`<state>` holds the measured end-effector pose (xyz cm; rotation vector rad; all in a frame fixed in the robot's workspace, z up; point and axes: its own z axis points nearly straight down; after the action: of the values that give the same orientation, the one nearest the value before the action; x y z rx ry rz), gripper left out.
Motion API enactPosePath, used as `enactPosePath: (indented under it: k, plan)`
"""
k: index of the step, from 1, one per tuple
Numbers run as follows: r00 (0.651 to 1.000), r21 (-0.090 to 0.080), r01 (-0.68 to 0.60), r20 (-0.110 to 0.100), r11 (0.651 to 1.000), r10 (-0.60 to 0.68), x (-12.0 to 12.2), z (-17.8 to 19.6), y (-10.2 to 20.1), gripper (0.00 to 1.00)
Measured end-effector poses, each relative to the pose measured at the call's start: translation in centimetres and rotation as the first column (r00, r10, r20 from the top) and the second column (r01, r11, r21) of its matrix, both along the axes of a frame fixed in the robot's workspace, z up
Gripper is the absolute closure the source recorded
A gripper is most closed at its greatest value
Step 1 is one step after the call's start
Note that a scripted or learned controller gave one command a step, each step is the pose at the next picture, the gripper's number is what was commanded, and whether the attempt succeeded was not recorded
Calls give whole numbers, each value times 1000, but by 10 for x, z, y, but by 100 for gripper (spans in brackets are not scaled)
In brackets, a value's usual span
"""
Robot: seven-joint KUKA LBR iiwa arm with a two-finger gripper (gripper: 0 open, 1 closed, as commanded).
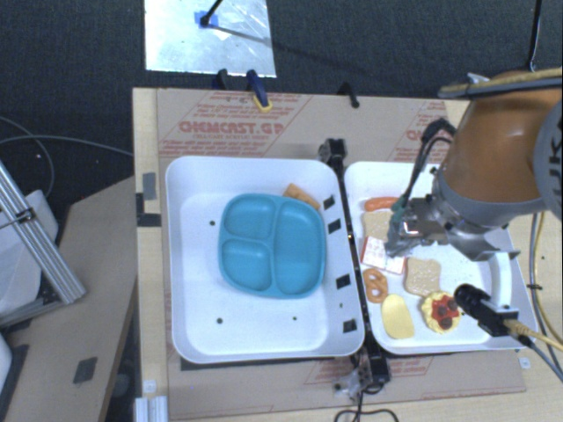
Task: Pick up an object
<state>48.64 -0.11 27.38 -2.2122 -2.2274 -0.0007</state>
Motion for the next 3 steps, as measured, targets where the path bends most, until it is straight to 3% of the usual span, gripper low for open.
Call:
enactPosePath:
  k: [1, 2, 3]
  plan:
    - [1000, 2, -4, -1, 1000, 4, 0, -18, 79, 100]
    - [1000, 0, -2, -1, 1000, 2, 0, -36, 122, 100]
    - [1000, 1, 1, 10, 1000, -1, 1, 44, 124, 100]
